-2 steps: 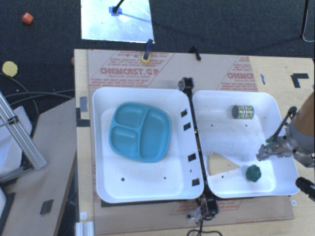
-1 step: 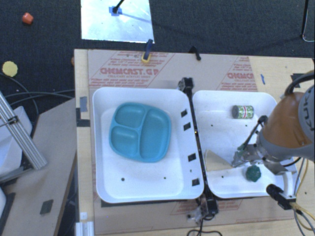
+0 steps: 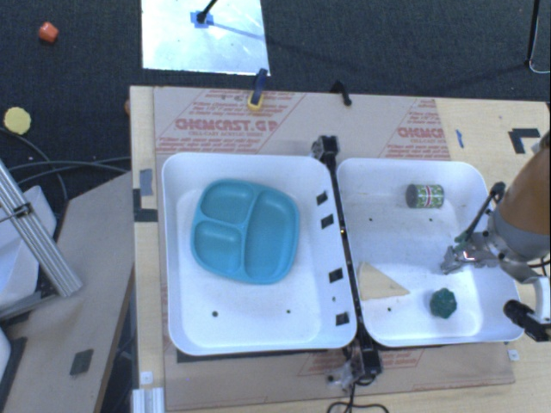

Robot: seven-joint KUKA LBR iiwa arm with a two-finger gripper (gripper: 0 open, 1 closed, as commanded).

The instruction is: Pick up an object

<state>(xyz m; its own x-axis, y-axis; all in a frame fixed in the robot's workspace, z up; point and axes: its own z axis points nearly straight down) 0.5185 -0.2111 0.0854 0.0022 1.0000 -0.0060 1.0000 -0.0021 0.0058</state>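
The right bin (image 3: 403, 167) holds three things. A small can (image 3: 424, 196) with a green and red label lies on its side near the far wall. A flat tan triangle (image 3: 380, 282) rests by the bin's left wall. A dark green lumpy object (image 3: 443, 303) sits near the front right. My gripper (image 3: 456, 259) hangs over the right side of this bin, just above and to the right of the green object and well in front of the can. I see nothing held in it.
In the left bin (image 3: 176, 231) lies a blue divided plate (image 3: 245, 231). A black hinged divider (image 3: 337, 239) runs between the bins. The grey arm (image 3: 521, 222) comes in over the right bin's right rim.
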